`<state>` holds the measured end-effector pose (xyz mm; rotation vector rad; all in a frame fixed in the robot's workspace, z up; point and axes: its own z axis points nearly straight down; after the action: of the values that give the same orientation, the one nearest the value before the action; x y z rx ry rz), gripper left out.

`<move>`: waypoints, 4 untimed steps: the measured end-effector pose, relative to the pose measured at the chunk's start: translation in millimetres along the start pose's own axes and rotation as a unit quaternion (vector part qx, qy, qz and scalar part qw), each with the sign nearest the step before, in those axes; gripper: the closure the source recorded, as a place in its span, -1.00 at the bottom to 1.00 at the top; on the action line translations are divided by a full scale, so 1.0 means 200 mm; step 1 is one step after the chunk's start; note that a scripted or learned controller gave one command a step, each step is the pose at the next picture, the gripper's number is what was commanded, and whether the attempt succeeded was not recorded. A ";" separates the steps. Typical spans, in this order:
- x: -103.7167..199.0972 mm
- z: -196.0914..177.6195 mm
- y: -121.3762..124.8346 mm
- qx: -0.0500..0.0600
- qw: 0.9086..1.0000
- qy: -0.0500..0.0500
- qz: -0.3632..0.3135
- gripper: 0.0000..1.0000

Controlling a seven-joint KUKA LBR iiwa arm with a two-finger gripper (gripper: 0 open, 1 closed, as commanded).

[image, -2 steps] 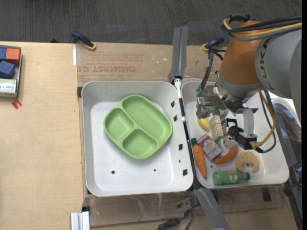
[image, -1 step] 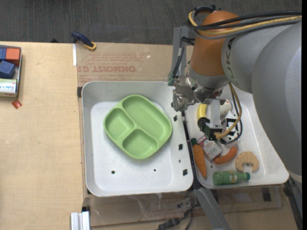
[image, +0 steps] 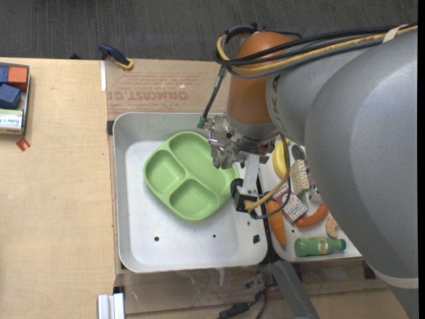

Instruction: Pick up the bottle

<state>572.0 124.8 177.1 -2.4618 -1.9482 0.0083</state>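
Observation:
A green bottle lies on its side near the front edge of the right bin, its pale cap pointing right. My gripper hangs over the right rim of the left bin, just above the right edge of a green divided plate. It is well to the upper left of the bottle, with several items between them. The grey arm and its orange band cover most of the right bin.
Beside the bottle lie an orange carrot-like piece, a red-orange sausage shape, a patterned packet and a yellow item. Coloured blocks sit at the bench's far left, and a blue-yellow clamp lies at the back.

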 end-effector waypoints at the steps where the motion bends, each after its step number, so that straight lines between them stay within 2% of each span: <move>1: 0.54 -0.03 0.10 -0.002 0.994 -0.001 -0.113 1.00; 2: 0.59 0.41 0.29 -0.003 0.945 0.000 -0.327 1.00; 3: 0.54 -0.73 0.32 -0.003 0.981 0.000 -0.196 1.00; 4: 0.56 0.11 0.31 -0.001 0.968 0.000 -0.252 1.00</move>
<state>657.0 219.5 155.5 -1.8920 -2.5054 0.0068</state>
